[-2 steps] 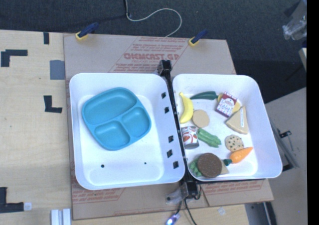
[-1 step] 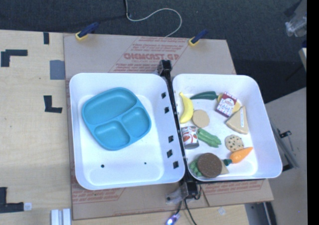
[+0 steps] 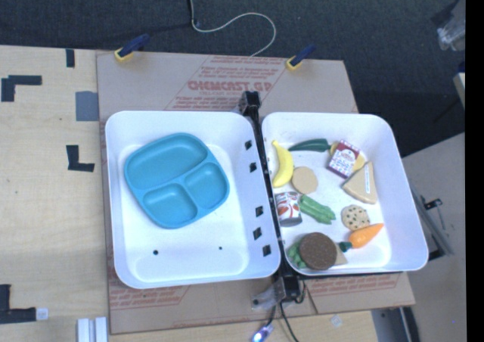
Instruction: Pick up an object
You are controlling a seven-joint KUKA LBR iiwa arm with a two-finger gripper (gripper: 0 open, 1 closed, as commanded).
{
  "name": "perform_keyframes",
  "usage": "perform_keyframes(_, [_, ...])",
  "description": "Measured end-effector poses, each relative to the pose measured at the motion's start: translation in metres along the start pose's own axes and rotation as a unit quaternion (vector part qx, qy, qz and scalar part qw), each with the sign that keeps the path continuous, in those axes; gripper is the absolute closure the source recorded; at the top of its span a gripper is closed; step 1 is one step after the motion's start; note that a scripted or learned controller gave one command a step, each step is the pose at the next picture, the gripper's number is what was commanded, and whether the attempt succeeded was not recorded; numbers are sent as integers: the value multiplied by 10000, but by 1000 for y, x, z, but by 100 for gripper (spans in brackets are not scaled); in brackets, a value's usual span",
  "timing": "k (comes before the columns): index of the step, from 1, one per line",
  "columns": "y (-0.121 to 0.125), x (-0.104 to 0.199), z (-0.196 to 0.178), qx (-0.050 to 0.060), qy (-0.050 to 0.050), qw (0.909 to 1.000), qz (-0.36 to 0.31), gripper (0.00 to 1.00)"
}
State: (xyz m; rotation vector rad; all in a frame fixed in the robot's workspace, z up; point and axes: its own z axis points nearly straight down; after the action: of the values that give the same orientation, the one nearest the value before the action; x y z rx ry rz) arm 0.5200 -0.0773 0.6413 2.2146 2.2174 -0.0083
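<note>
Desk [image 3: 45,181]: pale wood surface with black tape marks on the left; a cardboard sheet [image 3: 227,83] lies under both bins, clamped at its far edge.
Left bin [image 3: 136,257]: shallow, white; bears one blue divided plate [image 3: 176,179], three compartments, set toward the far left of the bin.
Divider: black hinge strip [image 3: 259,181] where the two bins meet.
Right bin [image 3: 393,151]: shallow, white; bears all the toy food listed below.
Banana [image 3: 282,165]: yellow, at the bin's far left, long axis running far to near, just beside the divider.
Can [image 3: 287,208]: small, red and white, near side of the banana.
Burger patty [image 3: 318,250]: dark brown disc on a tan base, at the near edge, with a green piece touching its left side.
Round cracker [image 3: 305,179]: tan, touching the banana's right side.
Green pepper [image 3: 308,145]: dark, at the far edge, long axis left to right.
Pea pod [image 3: 317,209]: light green, centre, lying at a slant.
Red carton [image 3: 343,158]: far right of centre.
Cookie [image 3: 354,216]: speckled, right of the pea pod.
Sandwich wedge [image 3: 361,183]: tan triangle, touching the carton's near side.
Carrot [image 3: 365,235]: orange, near right, long axis left to right.
Hand: state cannot be told.
Approach note: every candidate lies in the right bin, the side the arm enters from; the carrot and sandwich wedge sit nearest that side, judged the shortest reach.
</note>
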Motion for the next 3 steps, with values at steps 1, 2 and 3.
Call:
perform_keyframes(1, [0, 0, -10, 1, -4, 10000, 2, 100])
perform_keyframes(2, [1, 0, -20, 1, -7, 10000, 5, 100])
perform_keyframes(3, [1, 0, -30, 2, -10, 10000, 7, 100])
